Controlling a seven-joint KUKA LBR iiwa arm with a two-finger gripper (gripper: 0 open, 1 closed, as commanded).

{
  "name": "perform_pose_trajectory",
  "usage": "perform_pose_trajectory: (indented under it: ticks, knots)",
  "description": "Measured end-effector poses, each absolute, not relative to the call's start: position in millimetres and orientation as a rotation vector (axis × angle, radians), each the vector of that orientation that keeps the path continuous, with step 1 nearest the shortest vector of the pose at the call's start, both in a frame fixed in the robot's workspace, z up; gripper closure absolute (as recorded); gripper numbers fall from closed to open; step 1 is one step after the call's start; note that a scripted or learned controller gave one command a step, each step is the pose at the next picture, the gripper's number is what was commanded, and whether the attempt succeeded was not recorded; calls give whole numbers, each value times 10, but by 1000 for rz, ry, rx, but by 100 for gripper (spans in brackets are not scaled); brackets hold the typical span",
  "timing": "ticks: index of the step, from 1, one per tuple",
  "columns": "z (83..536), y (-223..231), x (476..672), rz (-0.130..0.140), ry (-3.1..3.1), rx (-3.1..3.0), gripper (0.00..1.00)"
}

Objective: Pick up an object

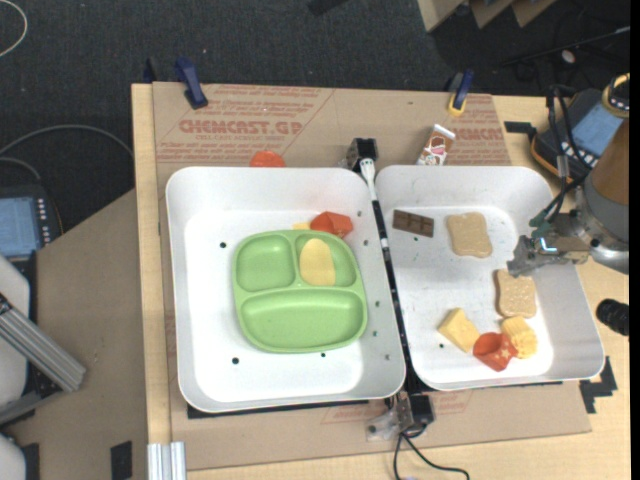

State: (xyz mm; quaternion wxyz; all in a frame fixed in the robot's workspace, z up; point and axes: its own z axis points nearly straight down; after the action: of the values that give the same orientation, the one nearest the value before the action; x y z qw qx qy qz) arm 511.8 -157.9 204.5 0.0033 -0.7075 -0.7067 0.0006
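My gripper (527, 256) hangs over the right edge of the right bin (420, 183), just above a tan cracker (516, 294). Nothing shows between its fingers. In that bin also lie a brown chocolate bar (413, 224), a tan toast-shaped piece (468, 235), a yellow cheese wedge (459, 330), a red piece (491, 349) and a yellow-orange piece (520, 338). The left bin (200, 218) holds a green divided plate (298, 293) with a pale yellow piece (317, 262) in its upper right compartment, and an orange-red piece (334, 224) beside the plate.
A black clip (363, 154) sits at the joint between the bins at the back. A small carton (436, 146) and an orange disc (266, 159) lie on the cardboard behind the bins. Blue clamps (190, 83) hold the board's far edge.
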Motion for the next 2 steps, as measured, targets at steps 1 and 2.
perform_pose_trajectory:
  ticks: [1,2]
  knots:
    - [2034,-1597,5154,0,-2221,-2221,0]
    - [1227,-1882,5531,3,-2220,-2220,0]
